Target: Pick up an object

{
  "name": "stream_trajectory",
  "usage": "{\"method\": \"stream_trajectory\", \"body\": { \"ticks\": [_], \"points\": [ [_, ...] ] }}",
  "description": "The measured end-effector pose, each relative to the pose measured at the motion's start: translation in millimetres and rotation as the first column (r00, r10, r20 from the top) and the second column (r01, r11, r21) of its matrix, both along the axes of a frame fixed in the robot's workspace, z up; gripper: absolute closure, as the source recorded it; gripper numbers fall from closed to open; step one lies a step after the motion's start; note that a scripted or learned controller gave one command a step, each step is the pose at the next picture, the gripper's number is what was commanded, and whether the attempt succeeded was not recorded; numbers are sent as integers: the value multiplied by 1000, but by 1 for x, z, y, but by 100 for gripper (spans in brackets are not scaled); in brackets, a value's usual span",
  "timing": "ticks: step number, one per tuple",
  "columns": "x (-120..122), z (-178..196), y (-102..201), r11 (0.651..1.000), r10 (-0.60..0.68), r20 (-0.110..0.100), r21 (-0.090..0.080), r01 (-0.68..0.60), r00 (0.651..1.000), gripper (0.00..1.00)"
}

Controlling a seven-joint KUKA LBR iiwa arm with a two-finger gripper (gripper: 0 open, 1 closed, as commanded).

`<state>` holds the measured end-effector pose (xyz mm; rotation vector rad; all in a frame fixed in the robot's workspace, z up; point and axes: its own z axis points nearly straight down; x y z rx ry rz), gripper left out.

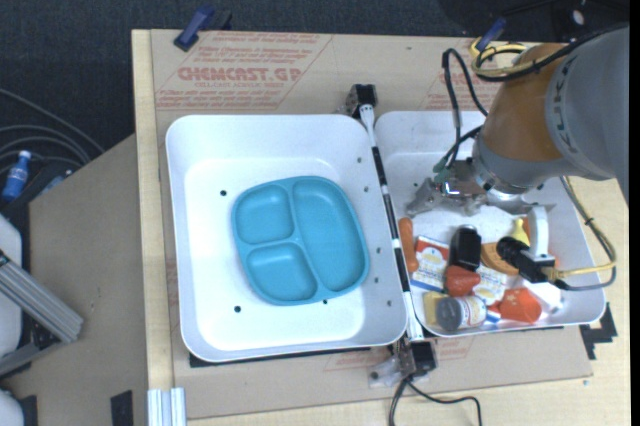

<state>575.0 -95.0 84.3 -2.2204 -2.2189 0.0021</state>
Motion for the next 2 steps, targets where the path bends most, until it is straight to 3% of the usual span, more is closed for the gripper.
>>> {"method": "stream_trajectory", "body": {
  "ticks": [1, 2],
  "points": [
    [-19, 0, 4, 1000, 0, 0, 0, 0, 1000, 0],
    [29, 0, -1, 1000, 1, 3, -1, -1, 1000, 0]
  ]
}}
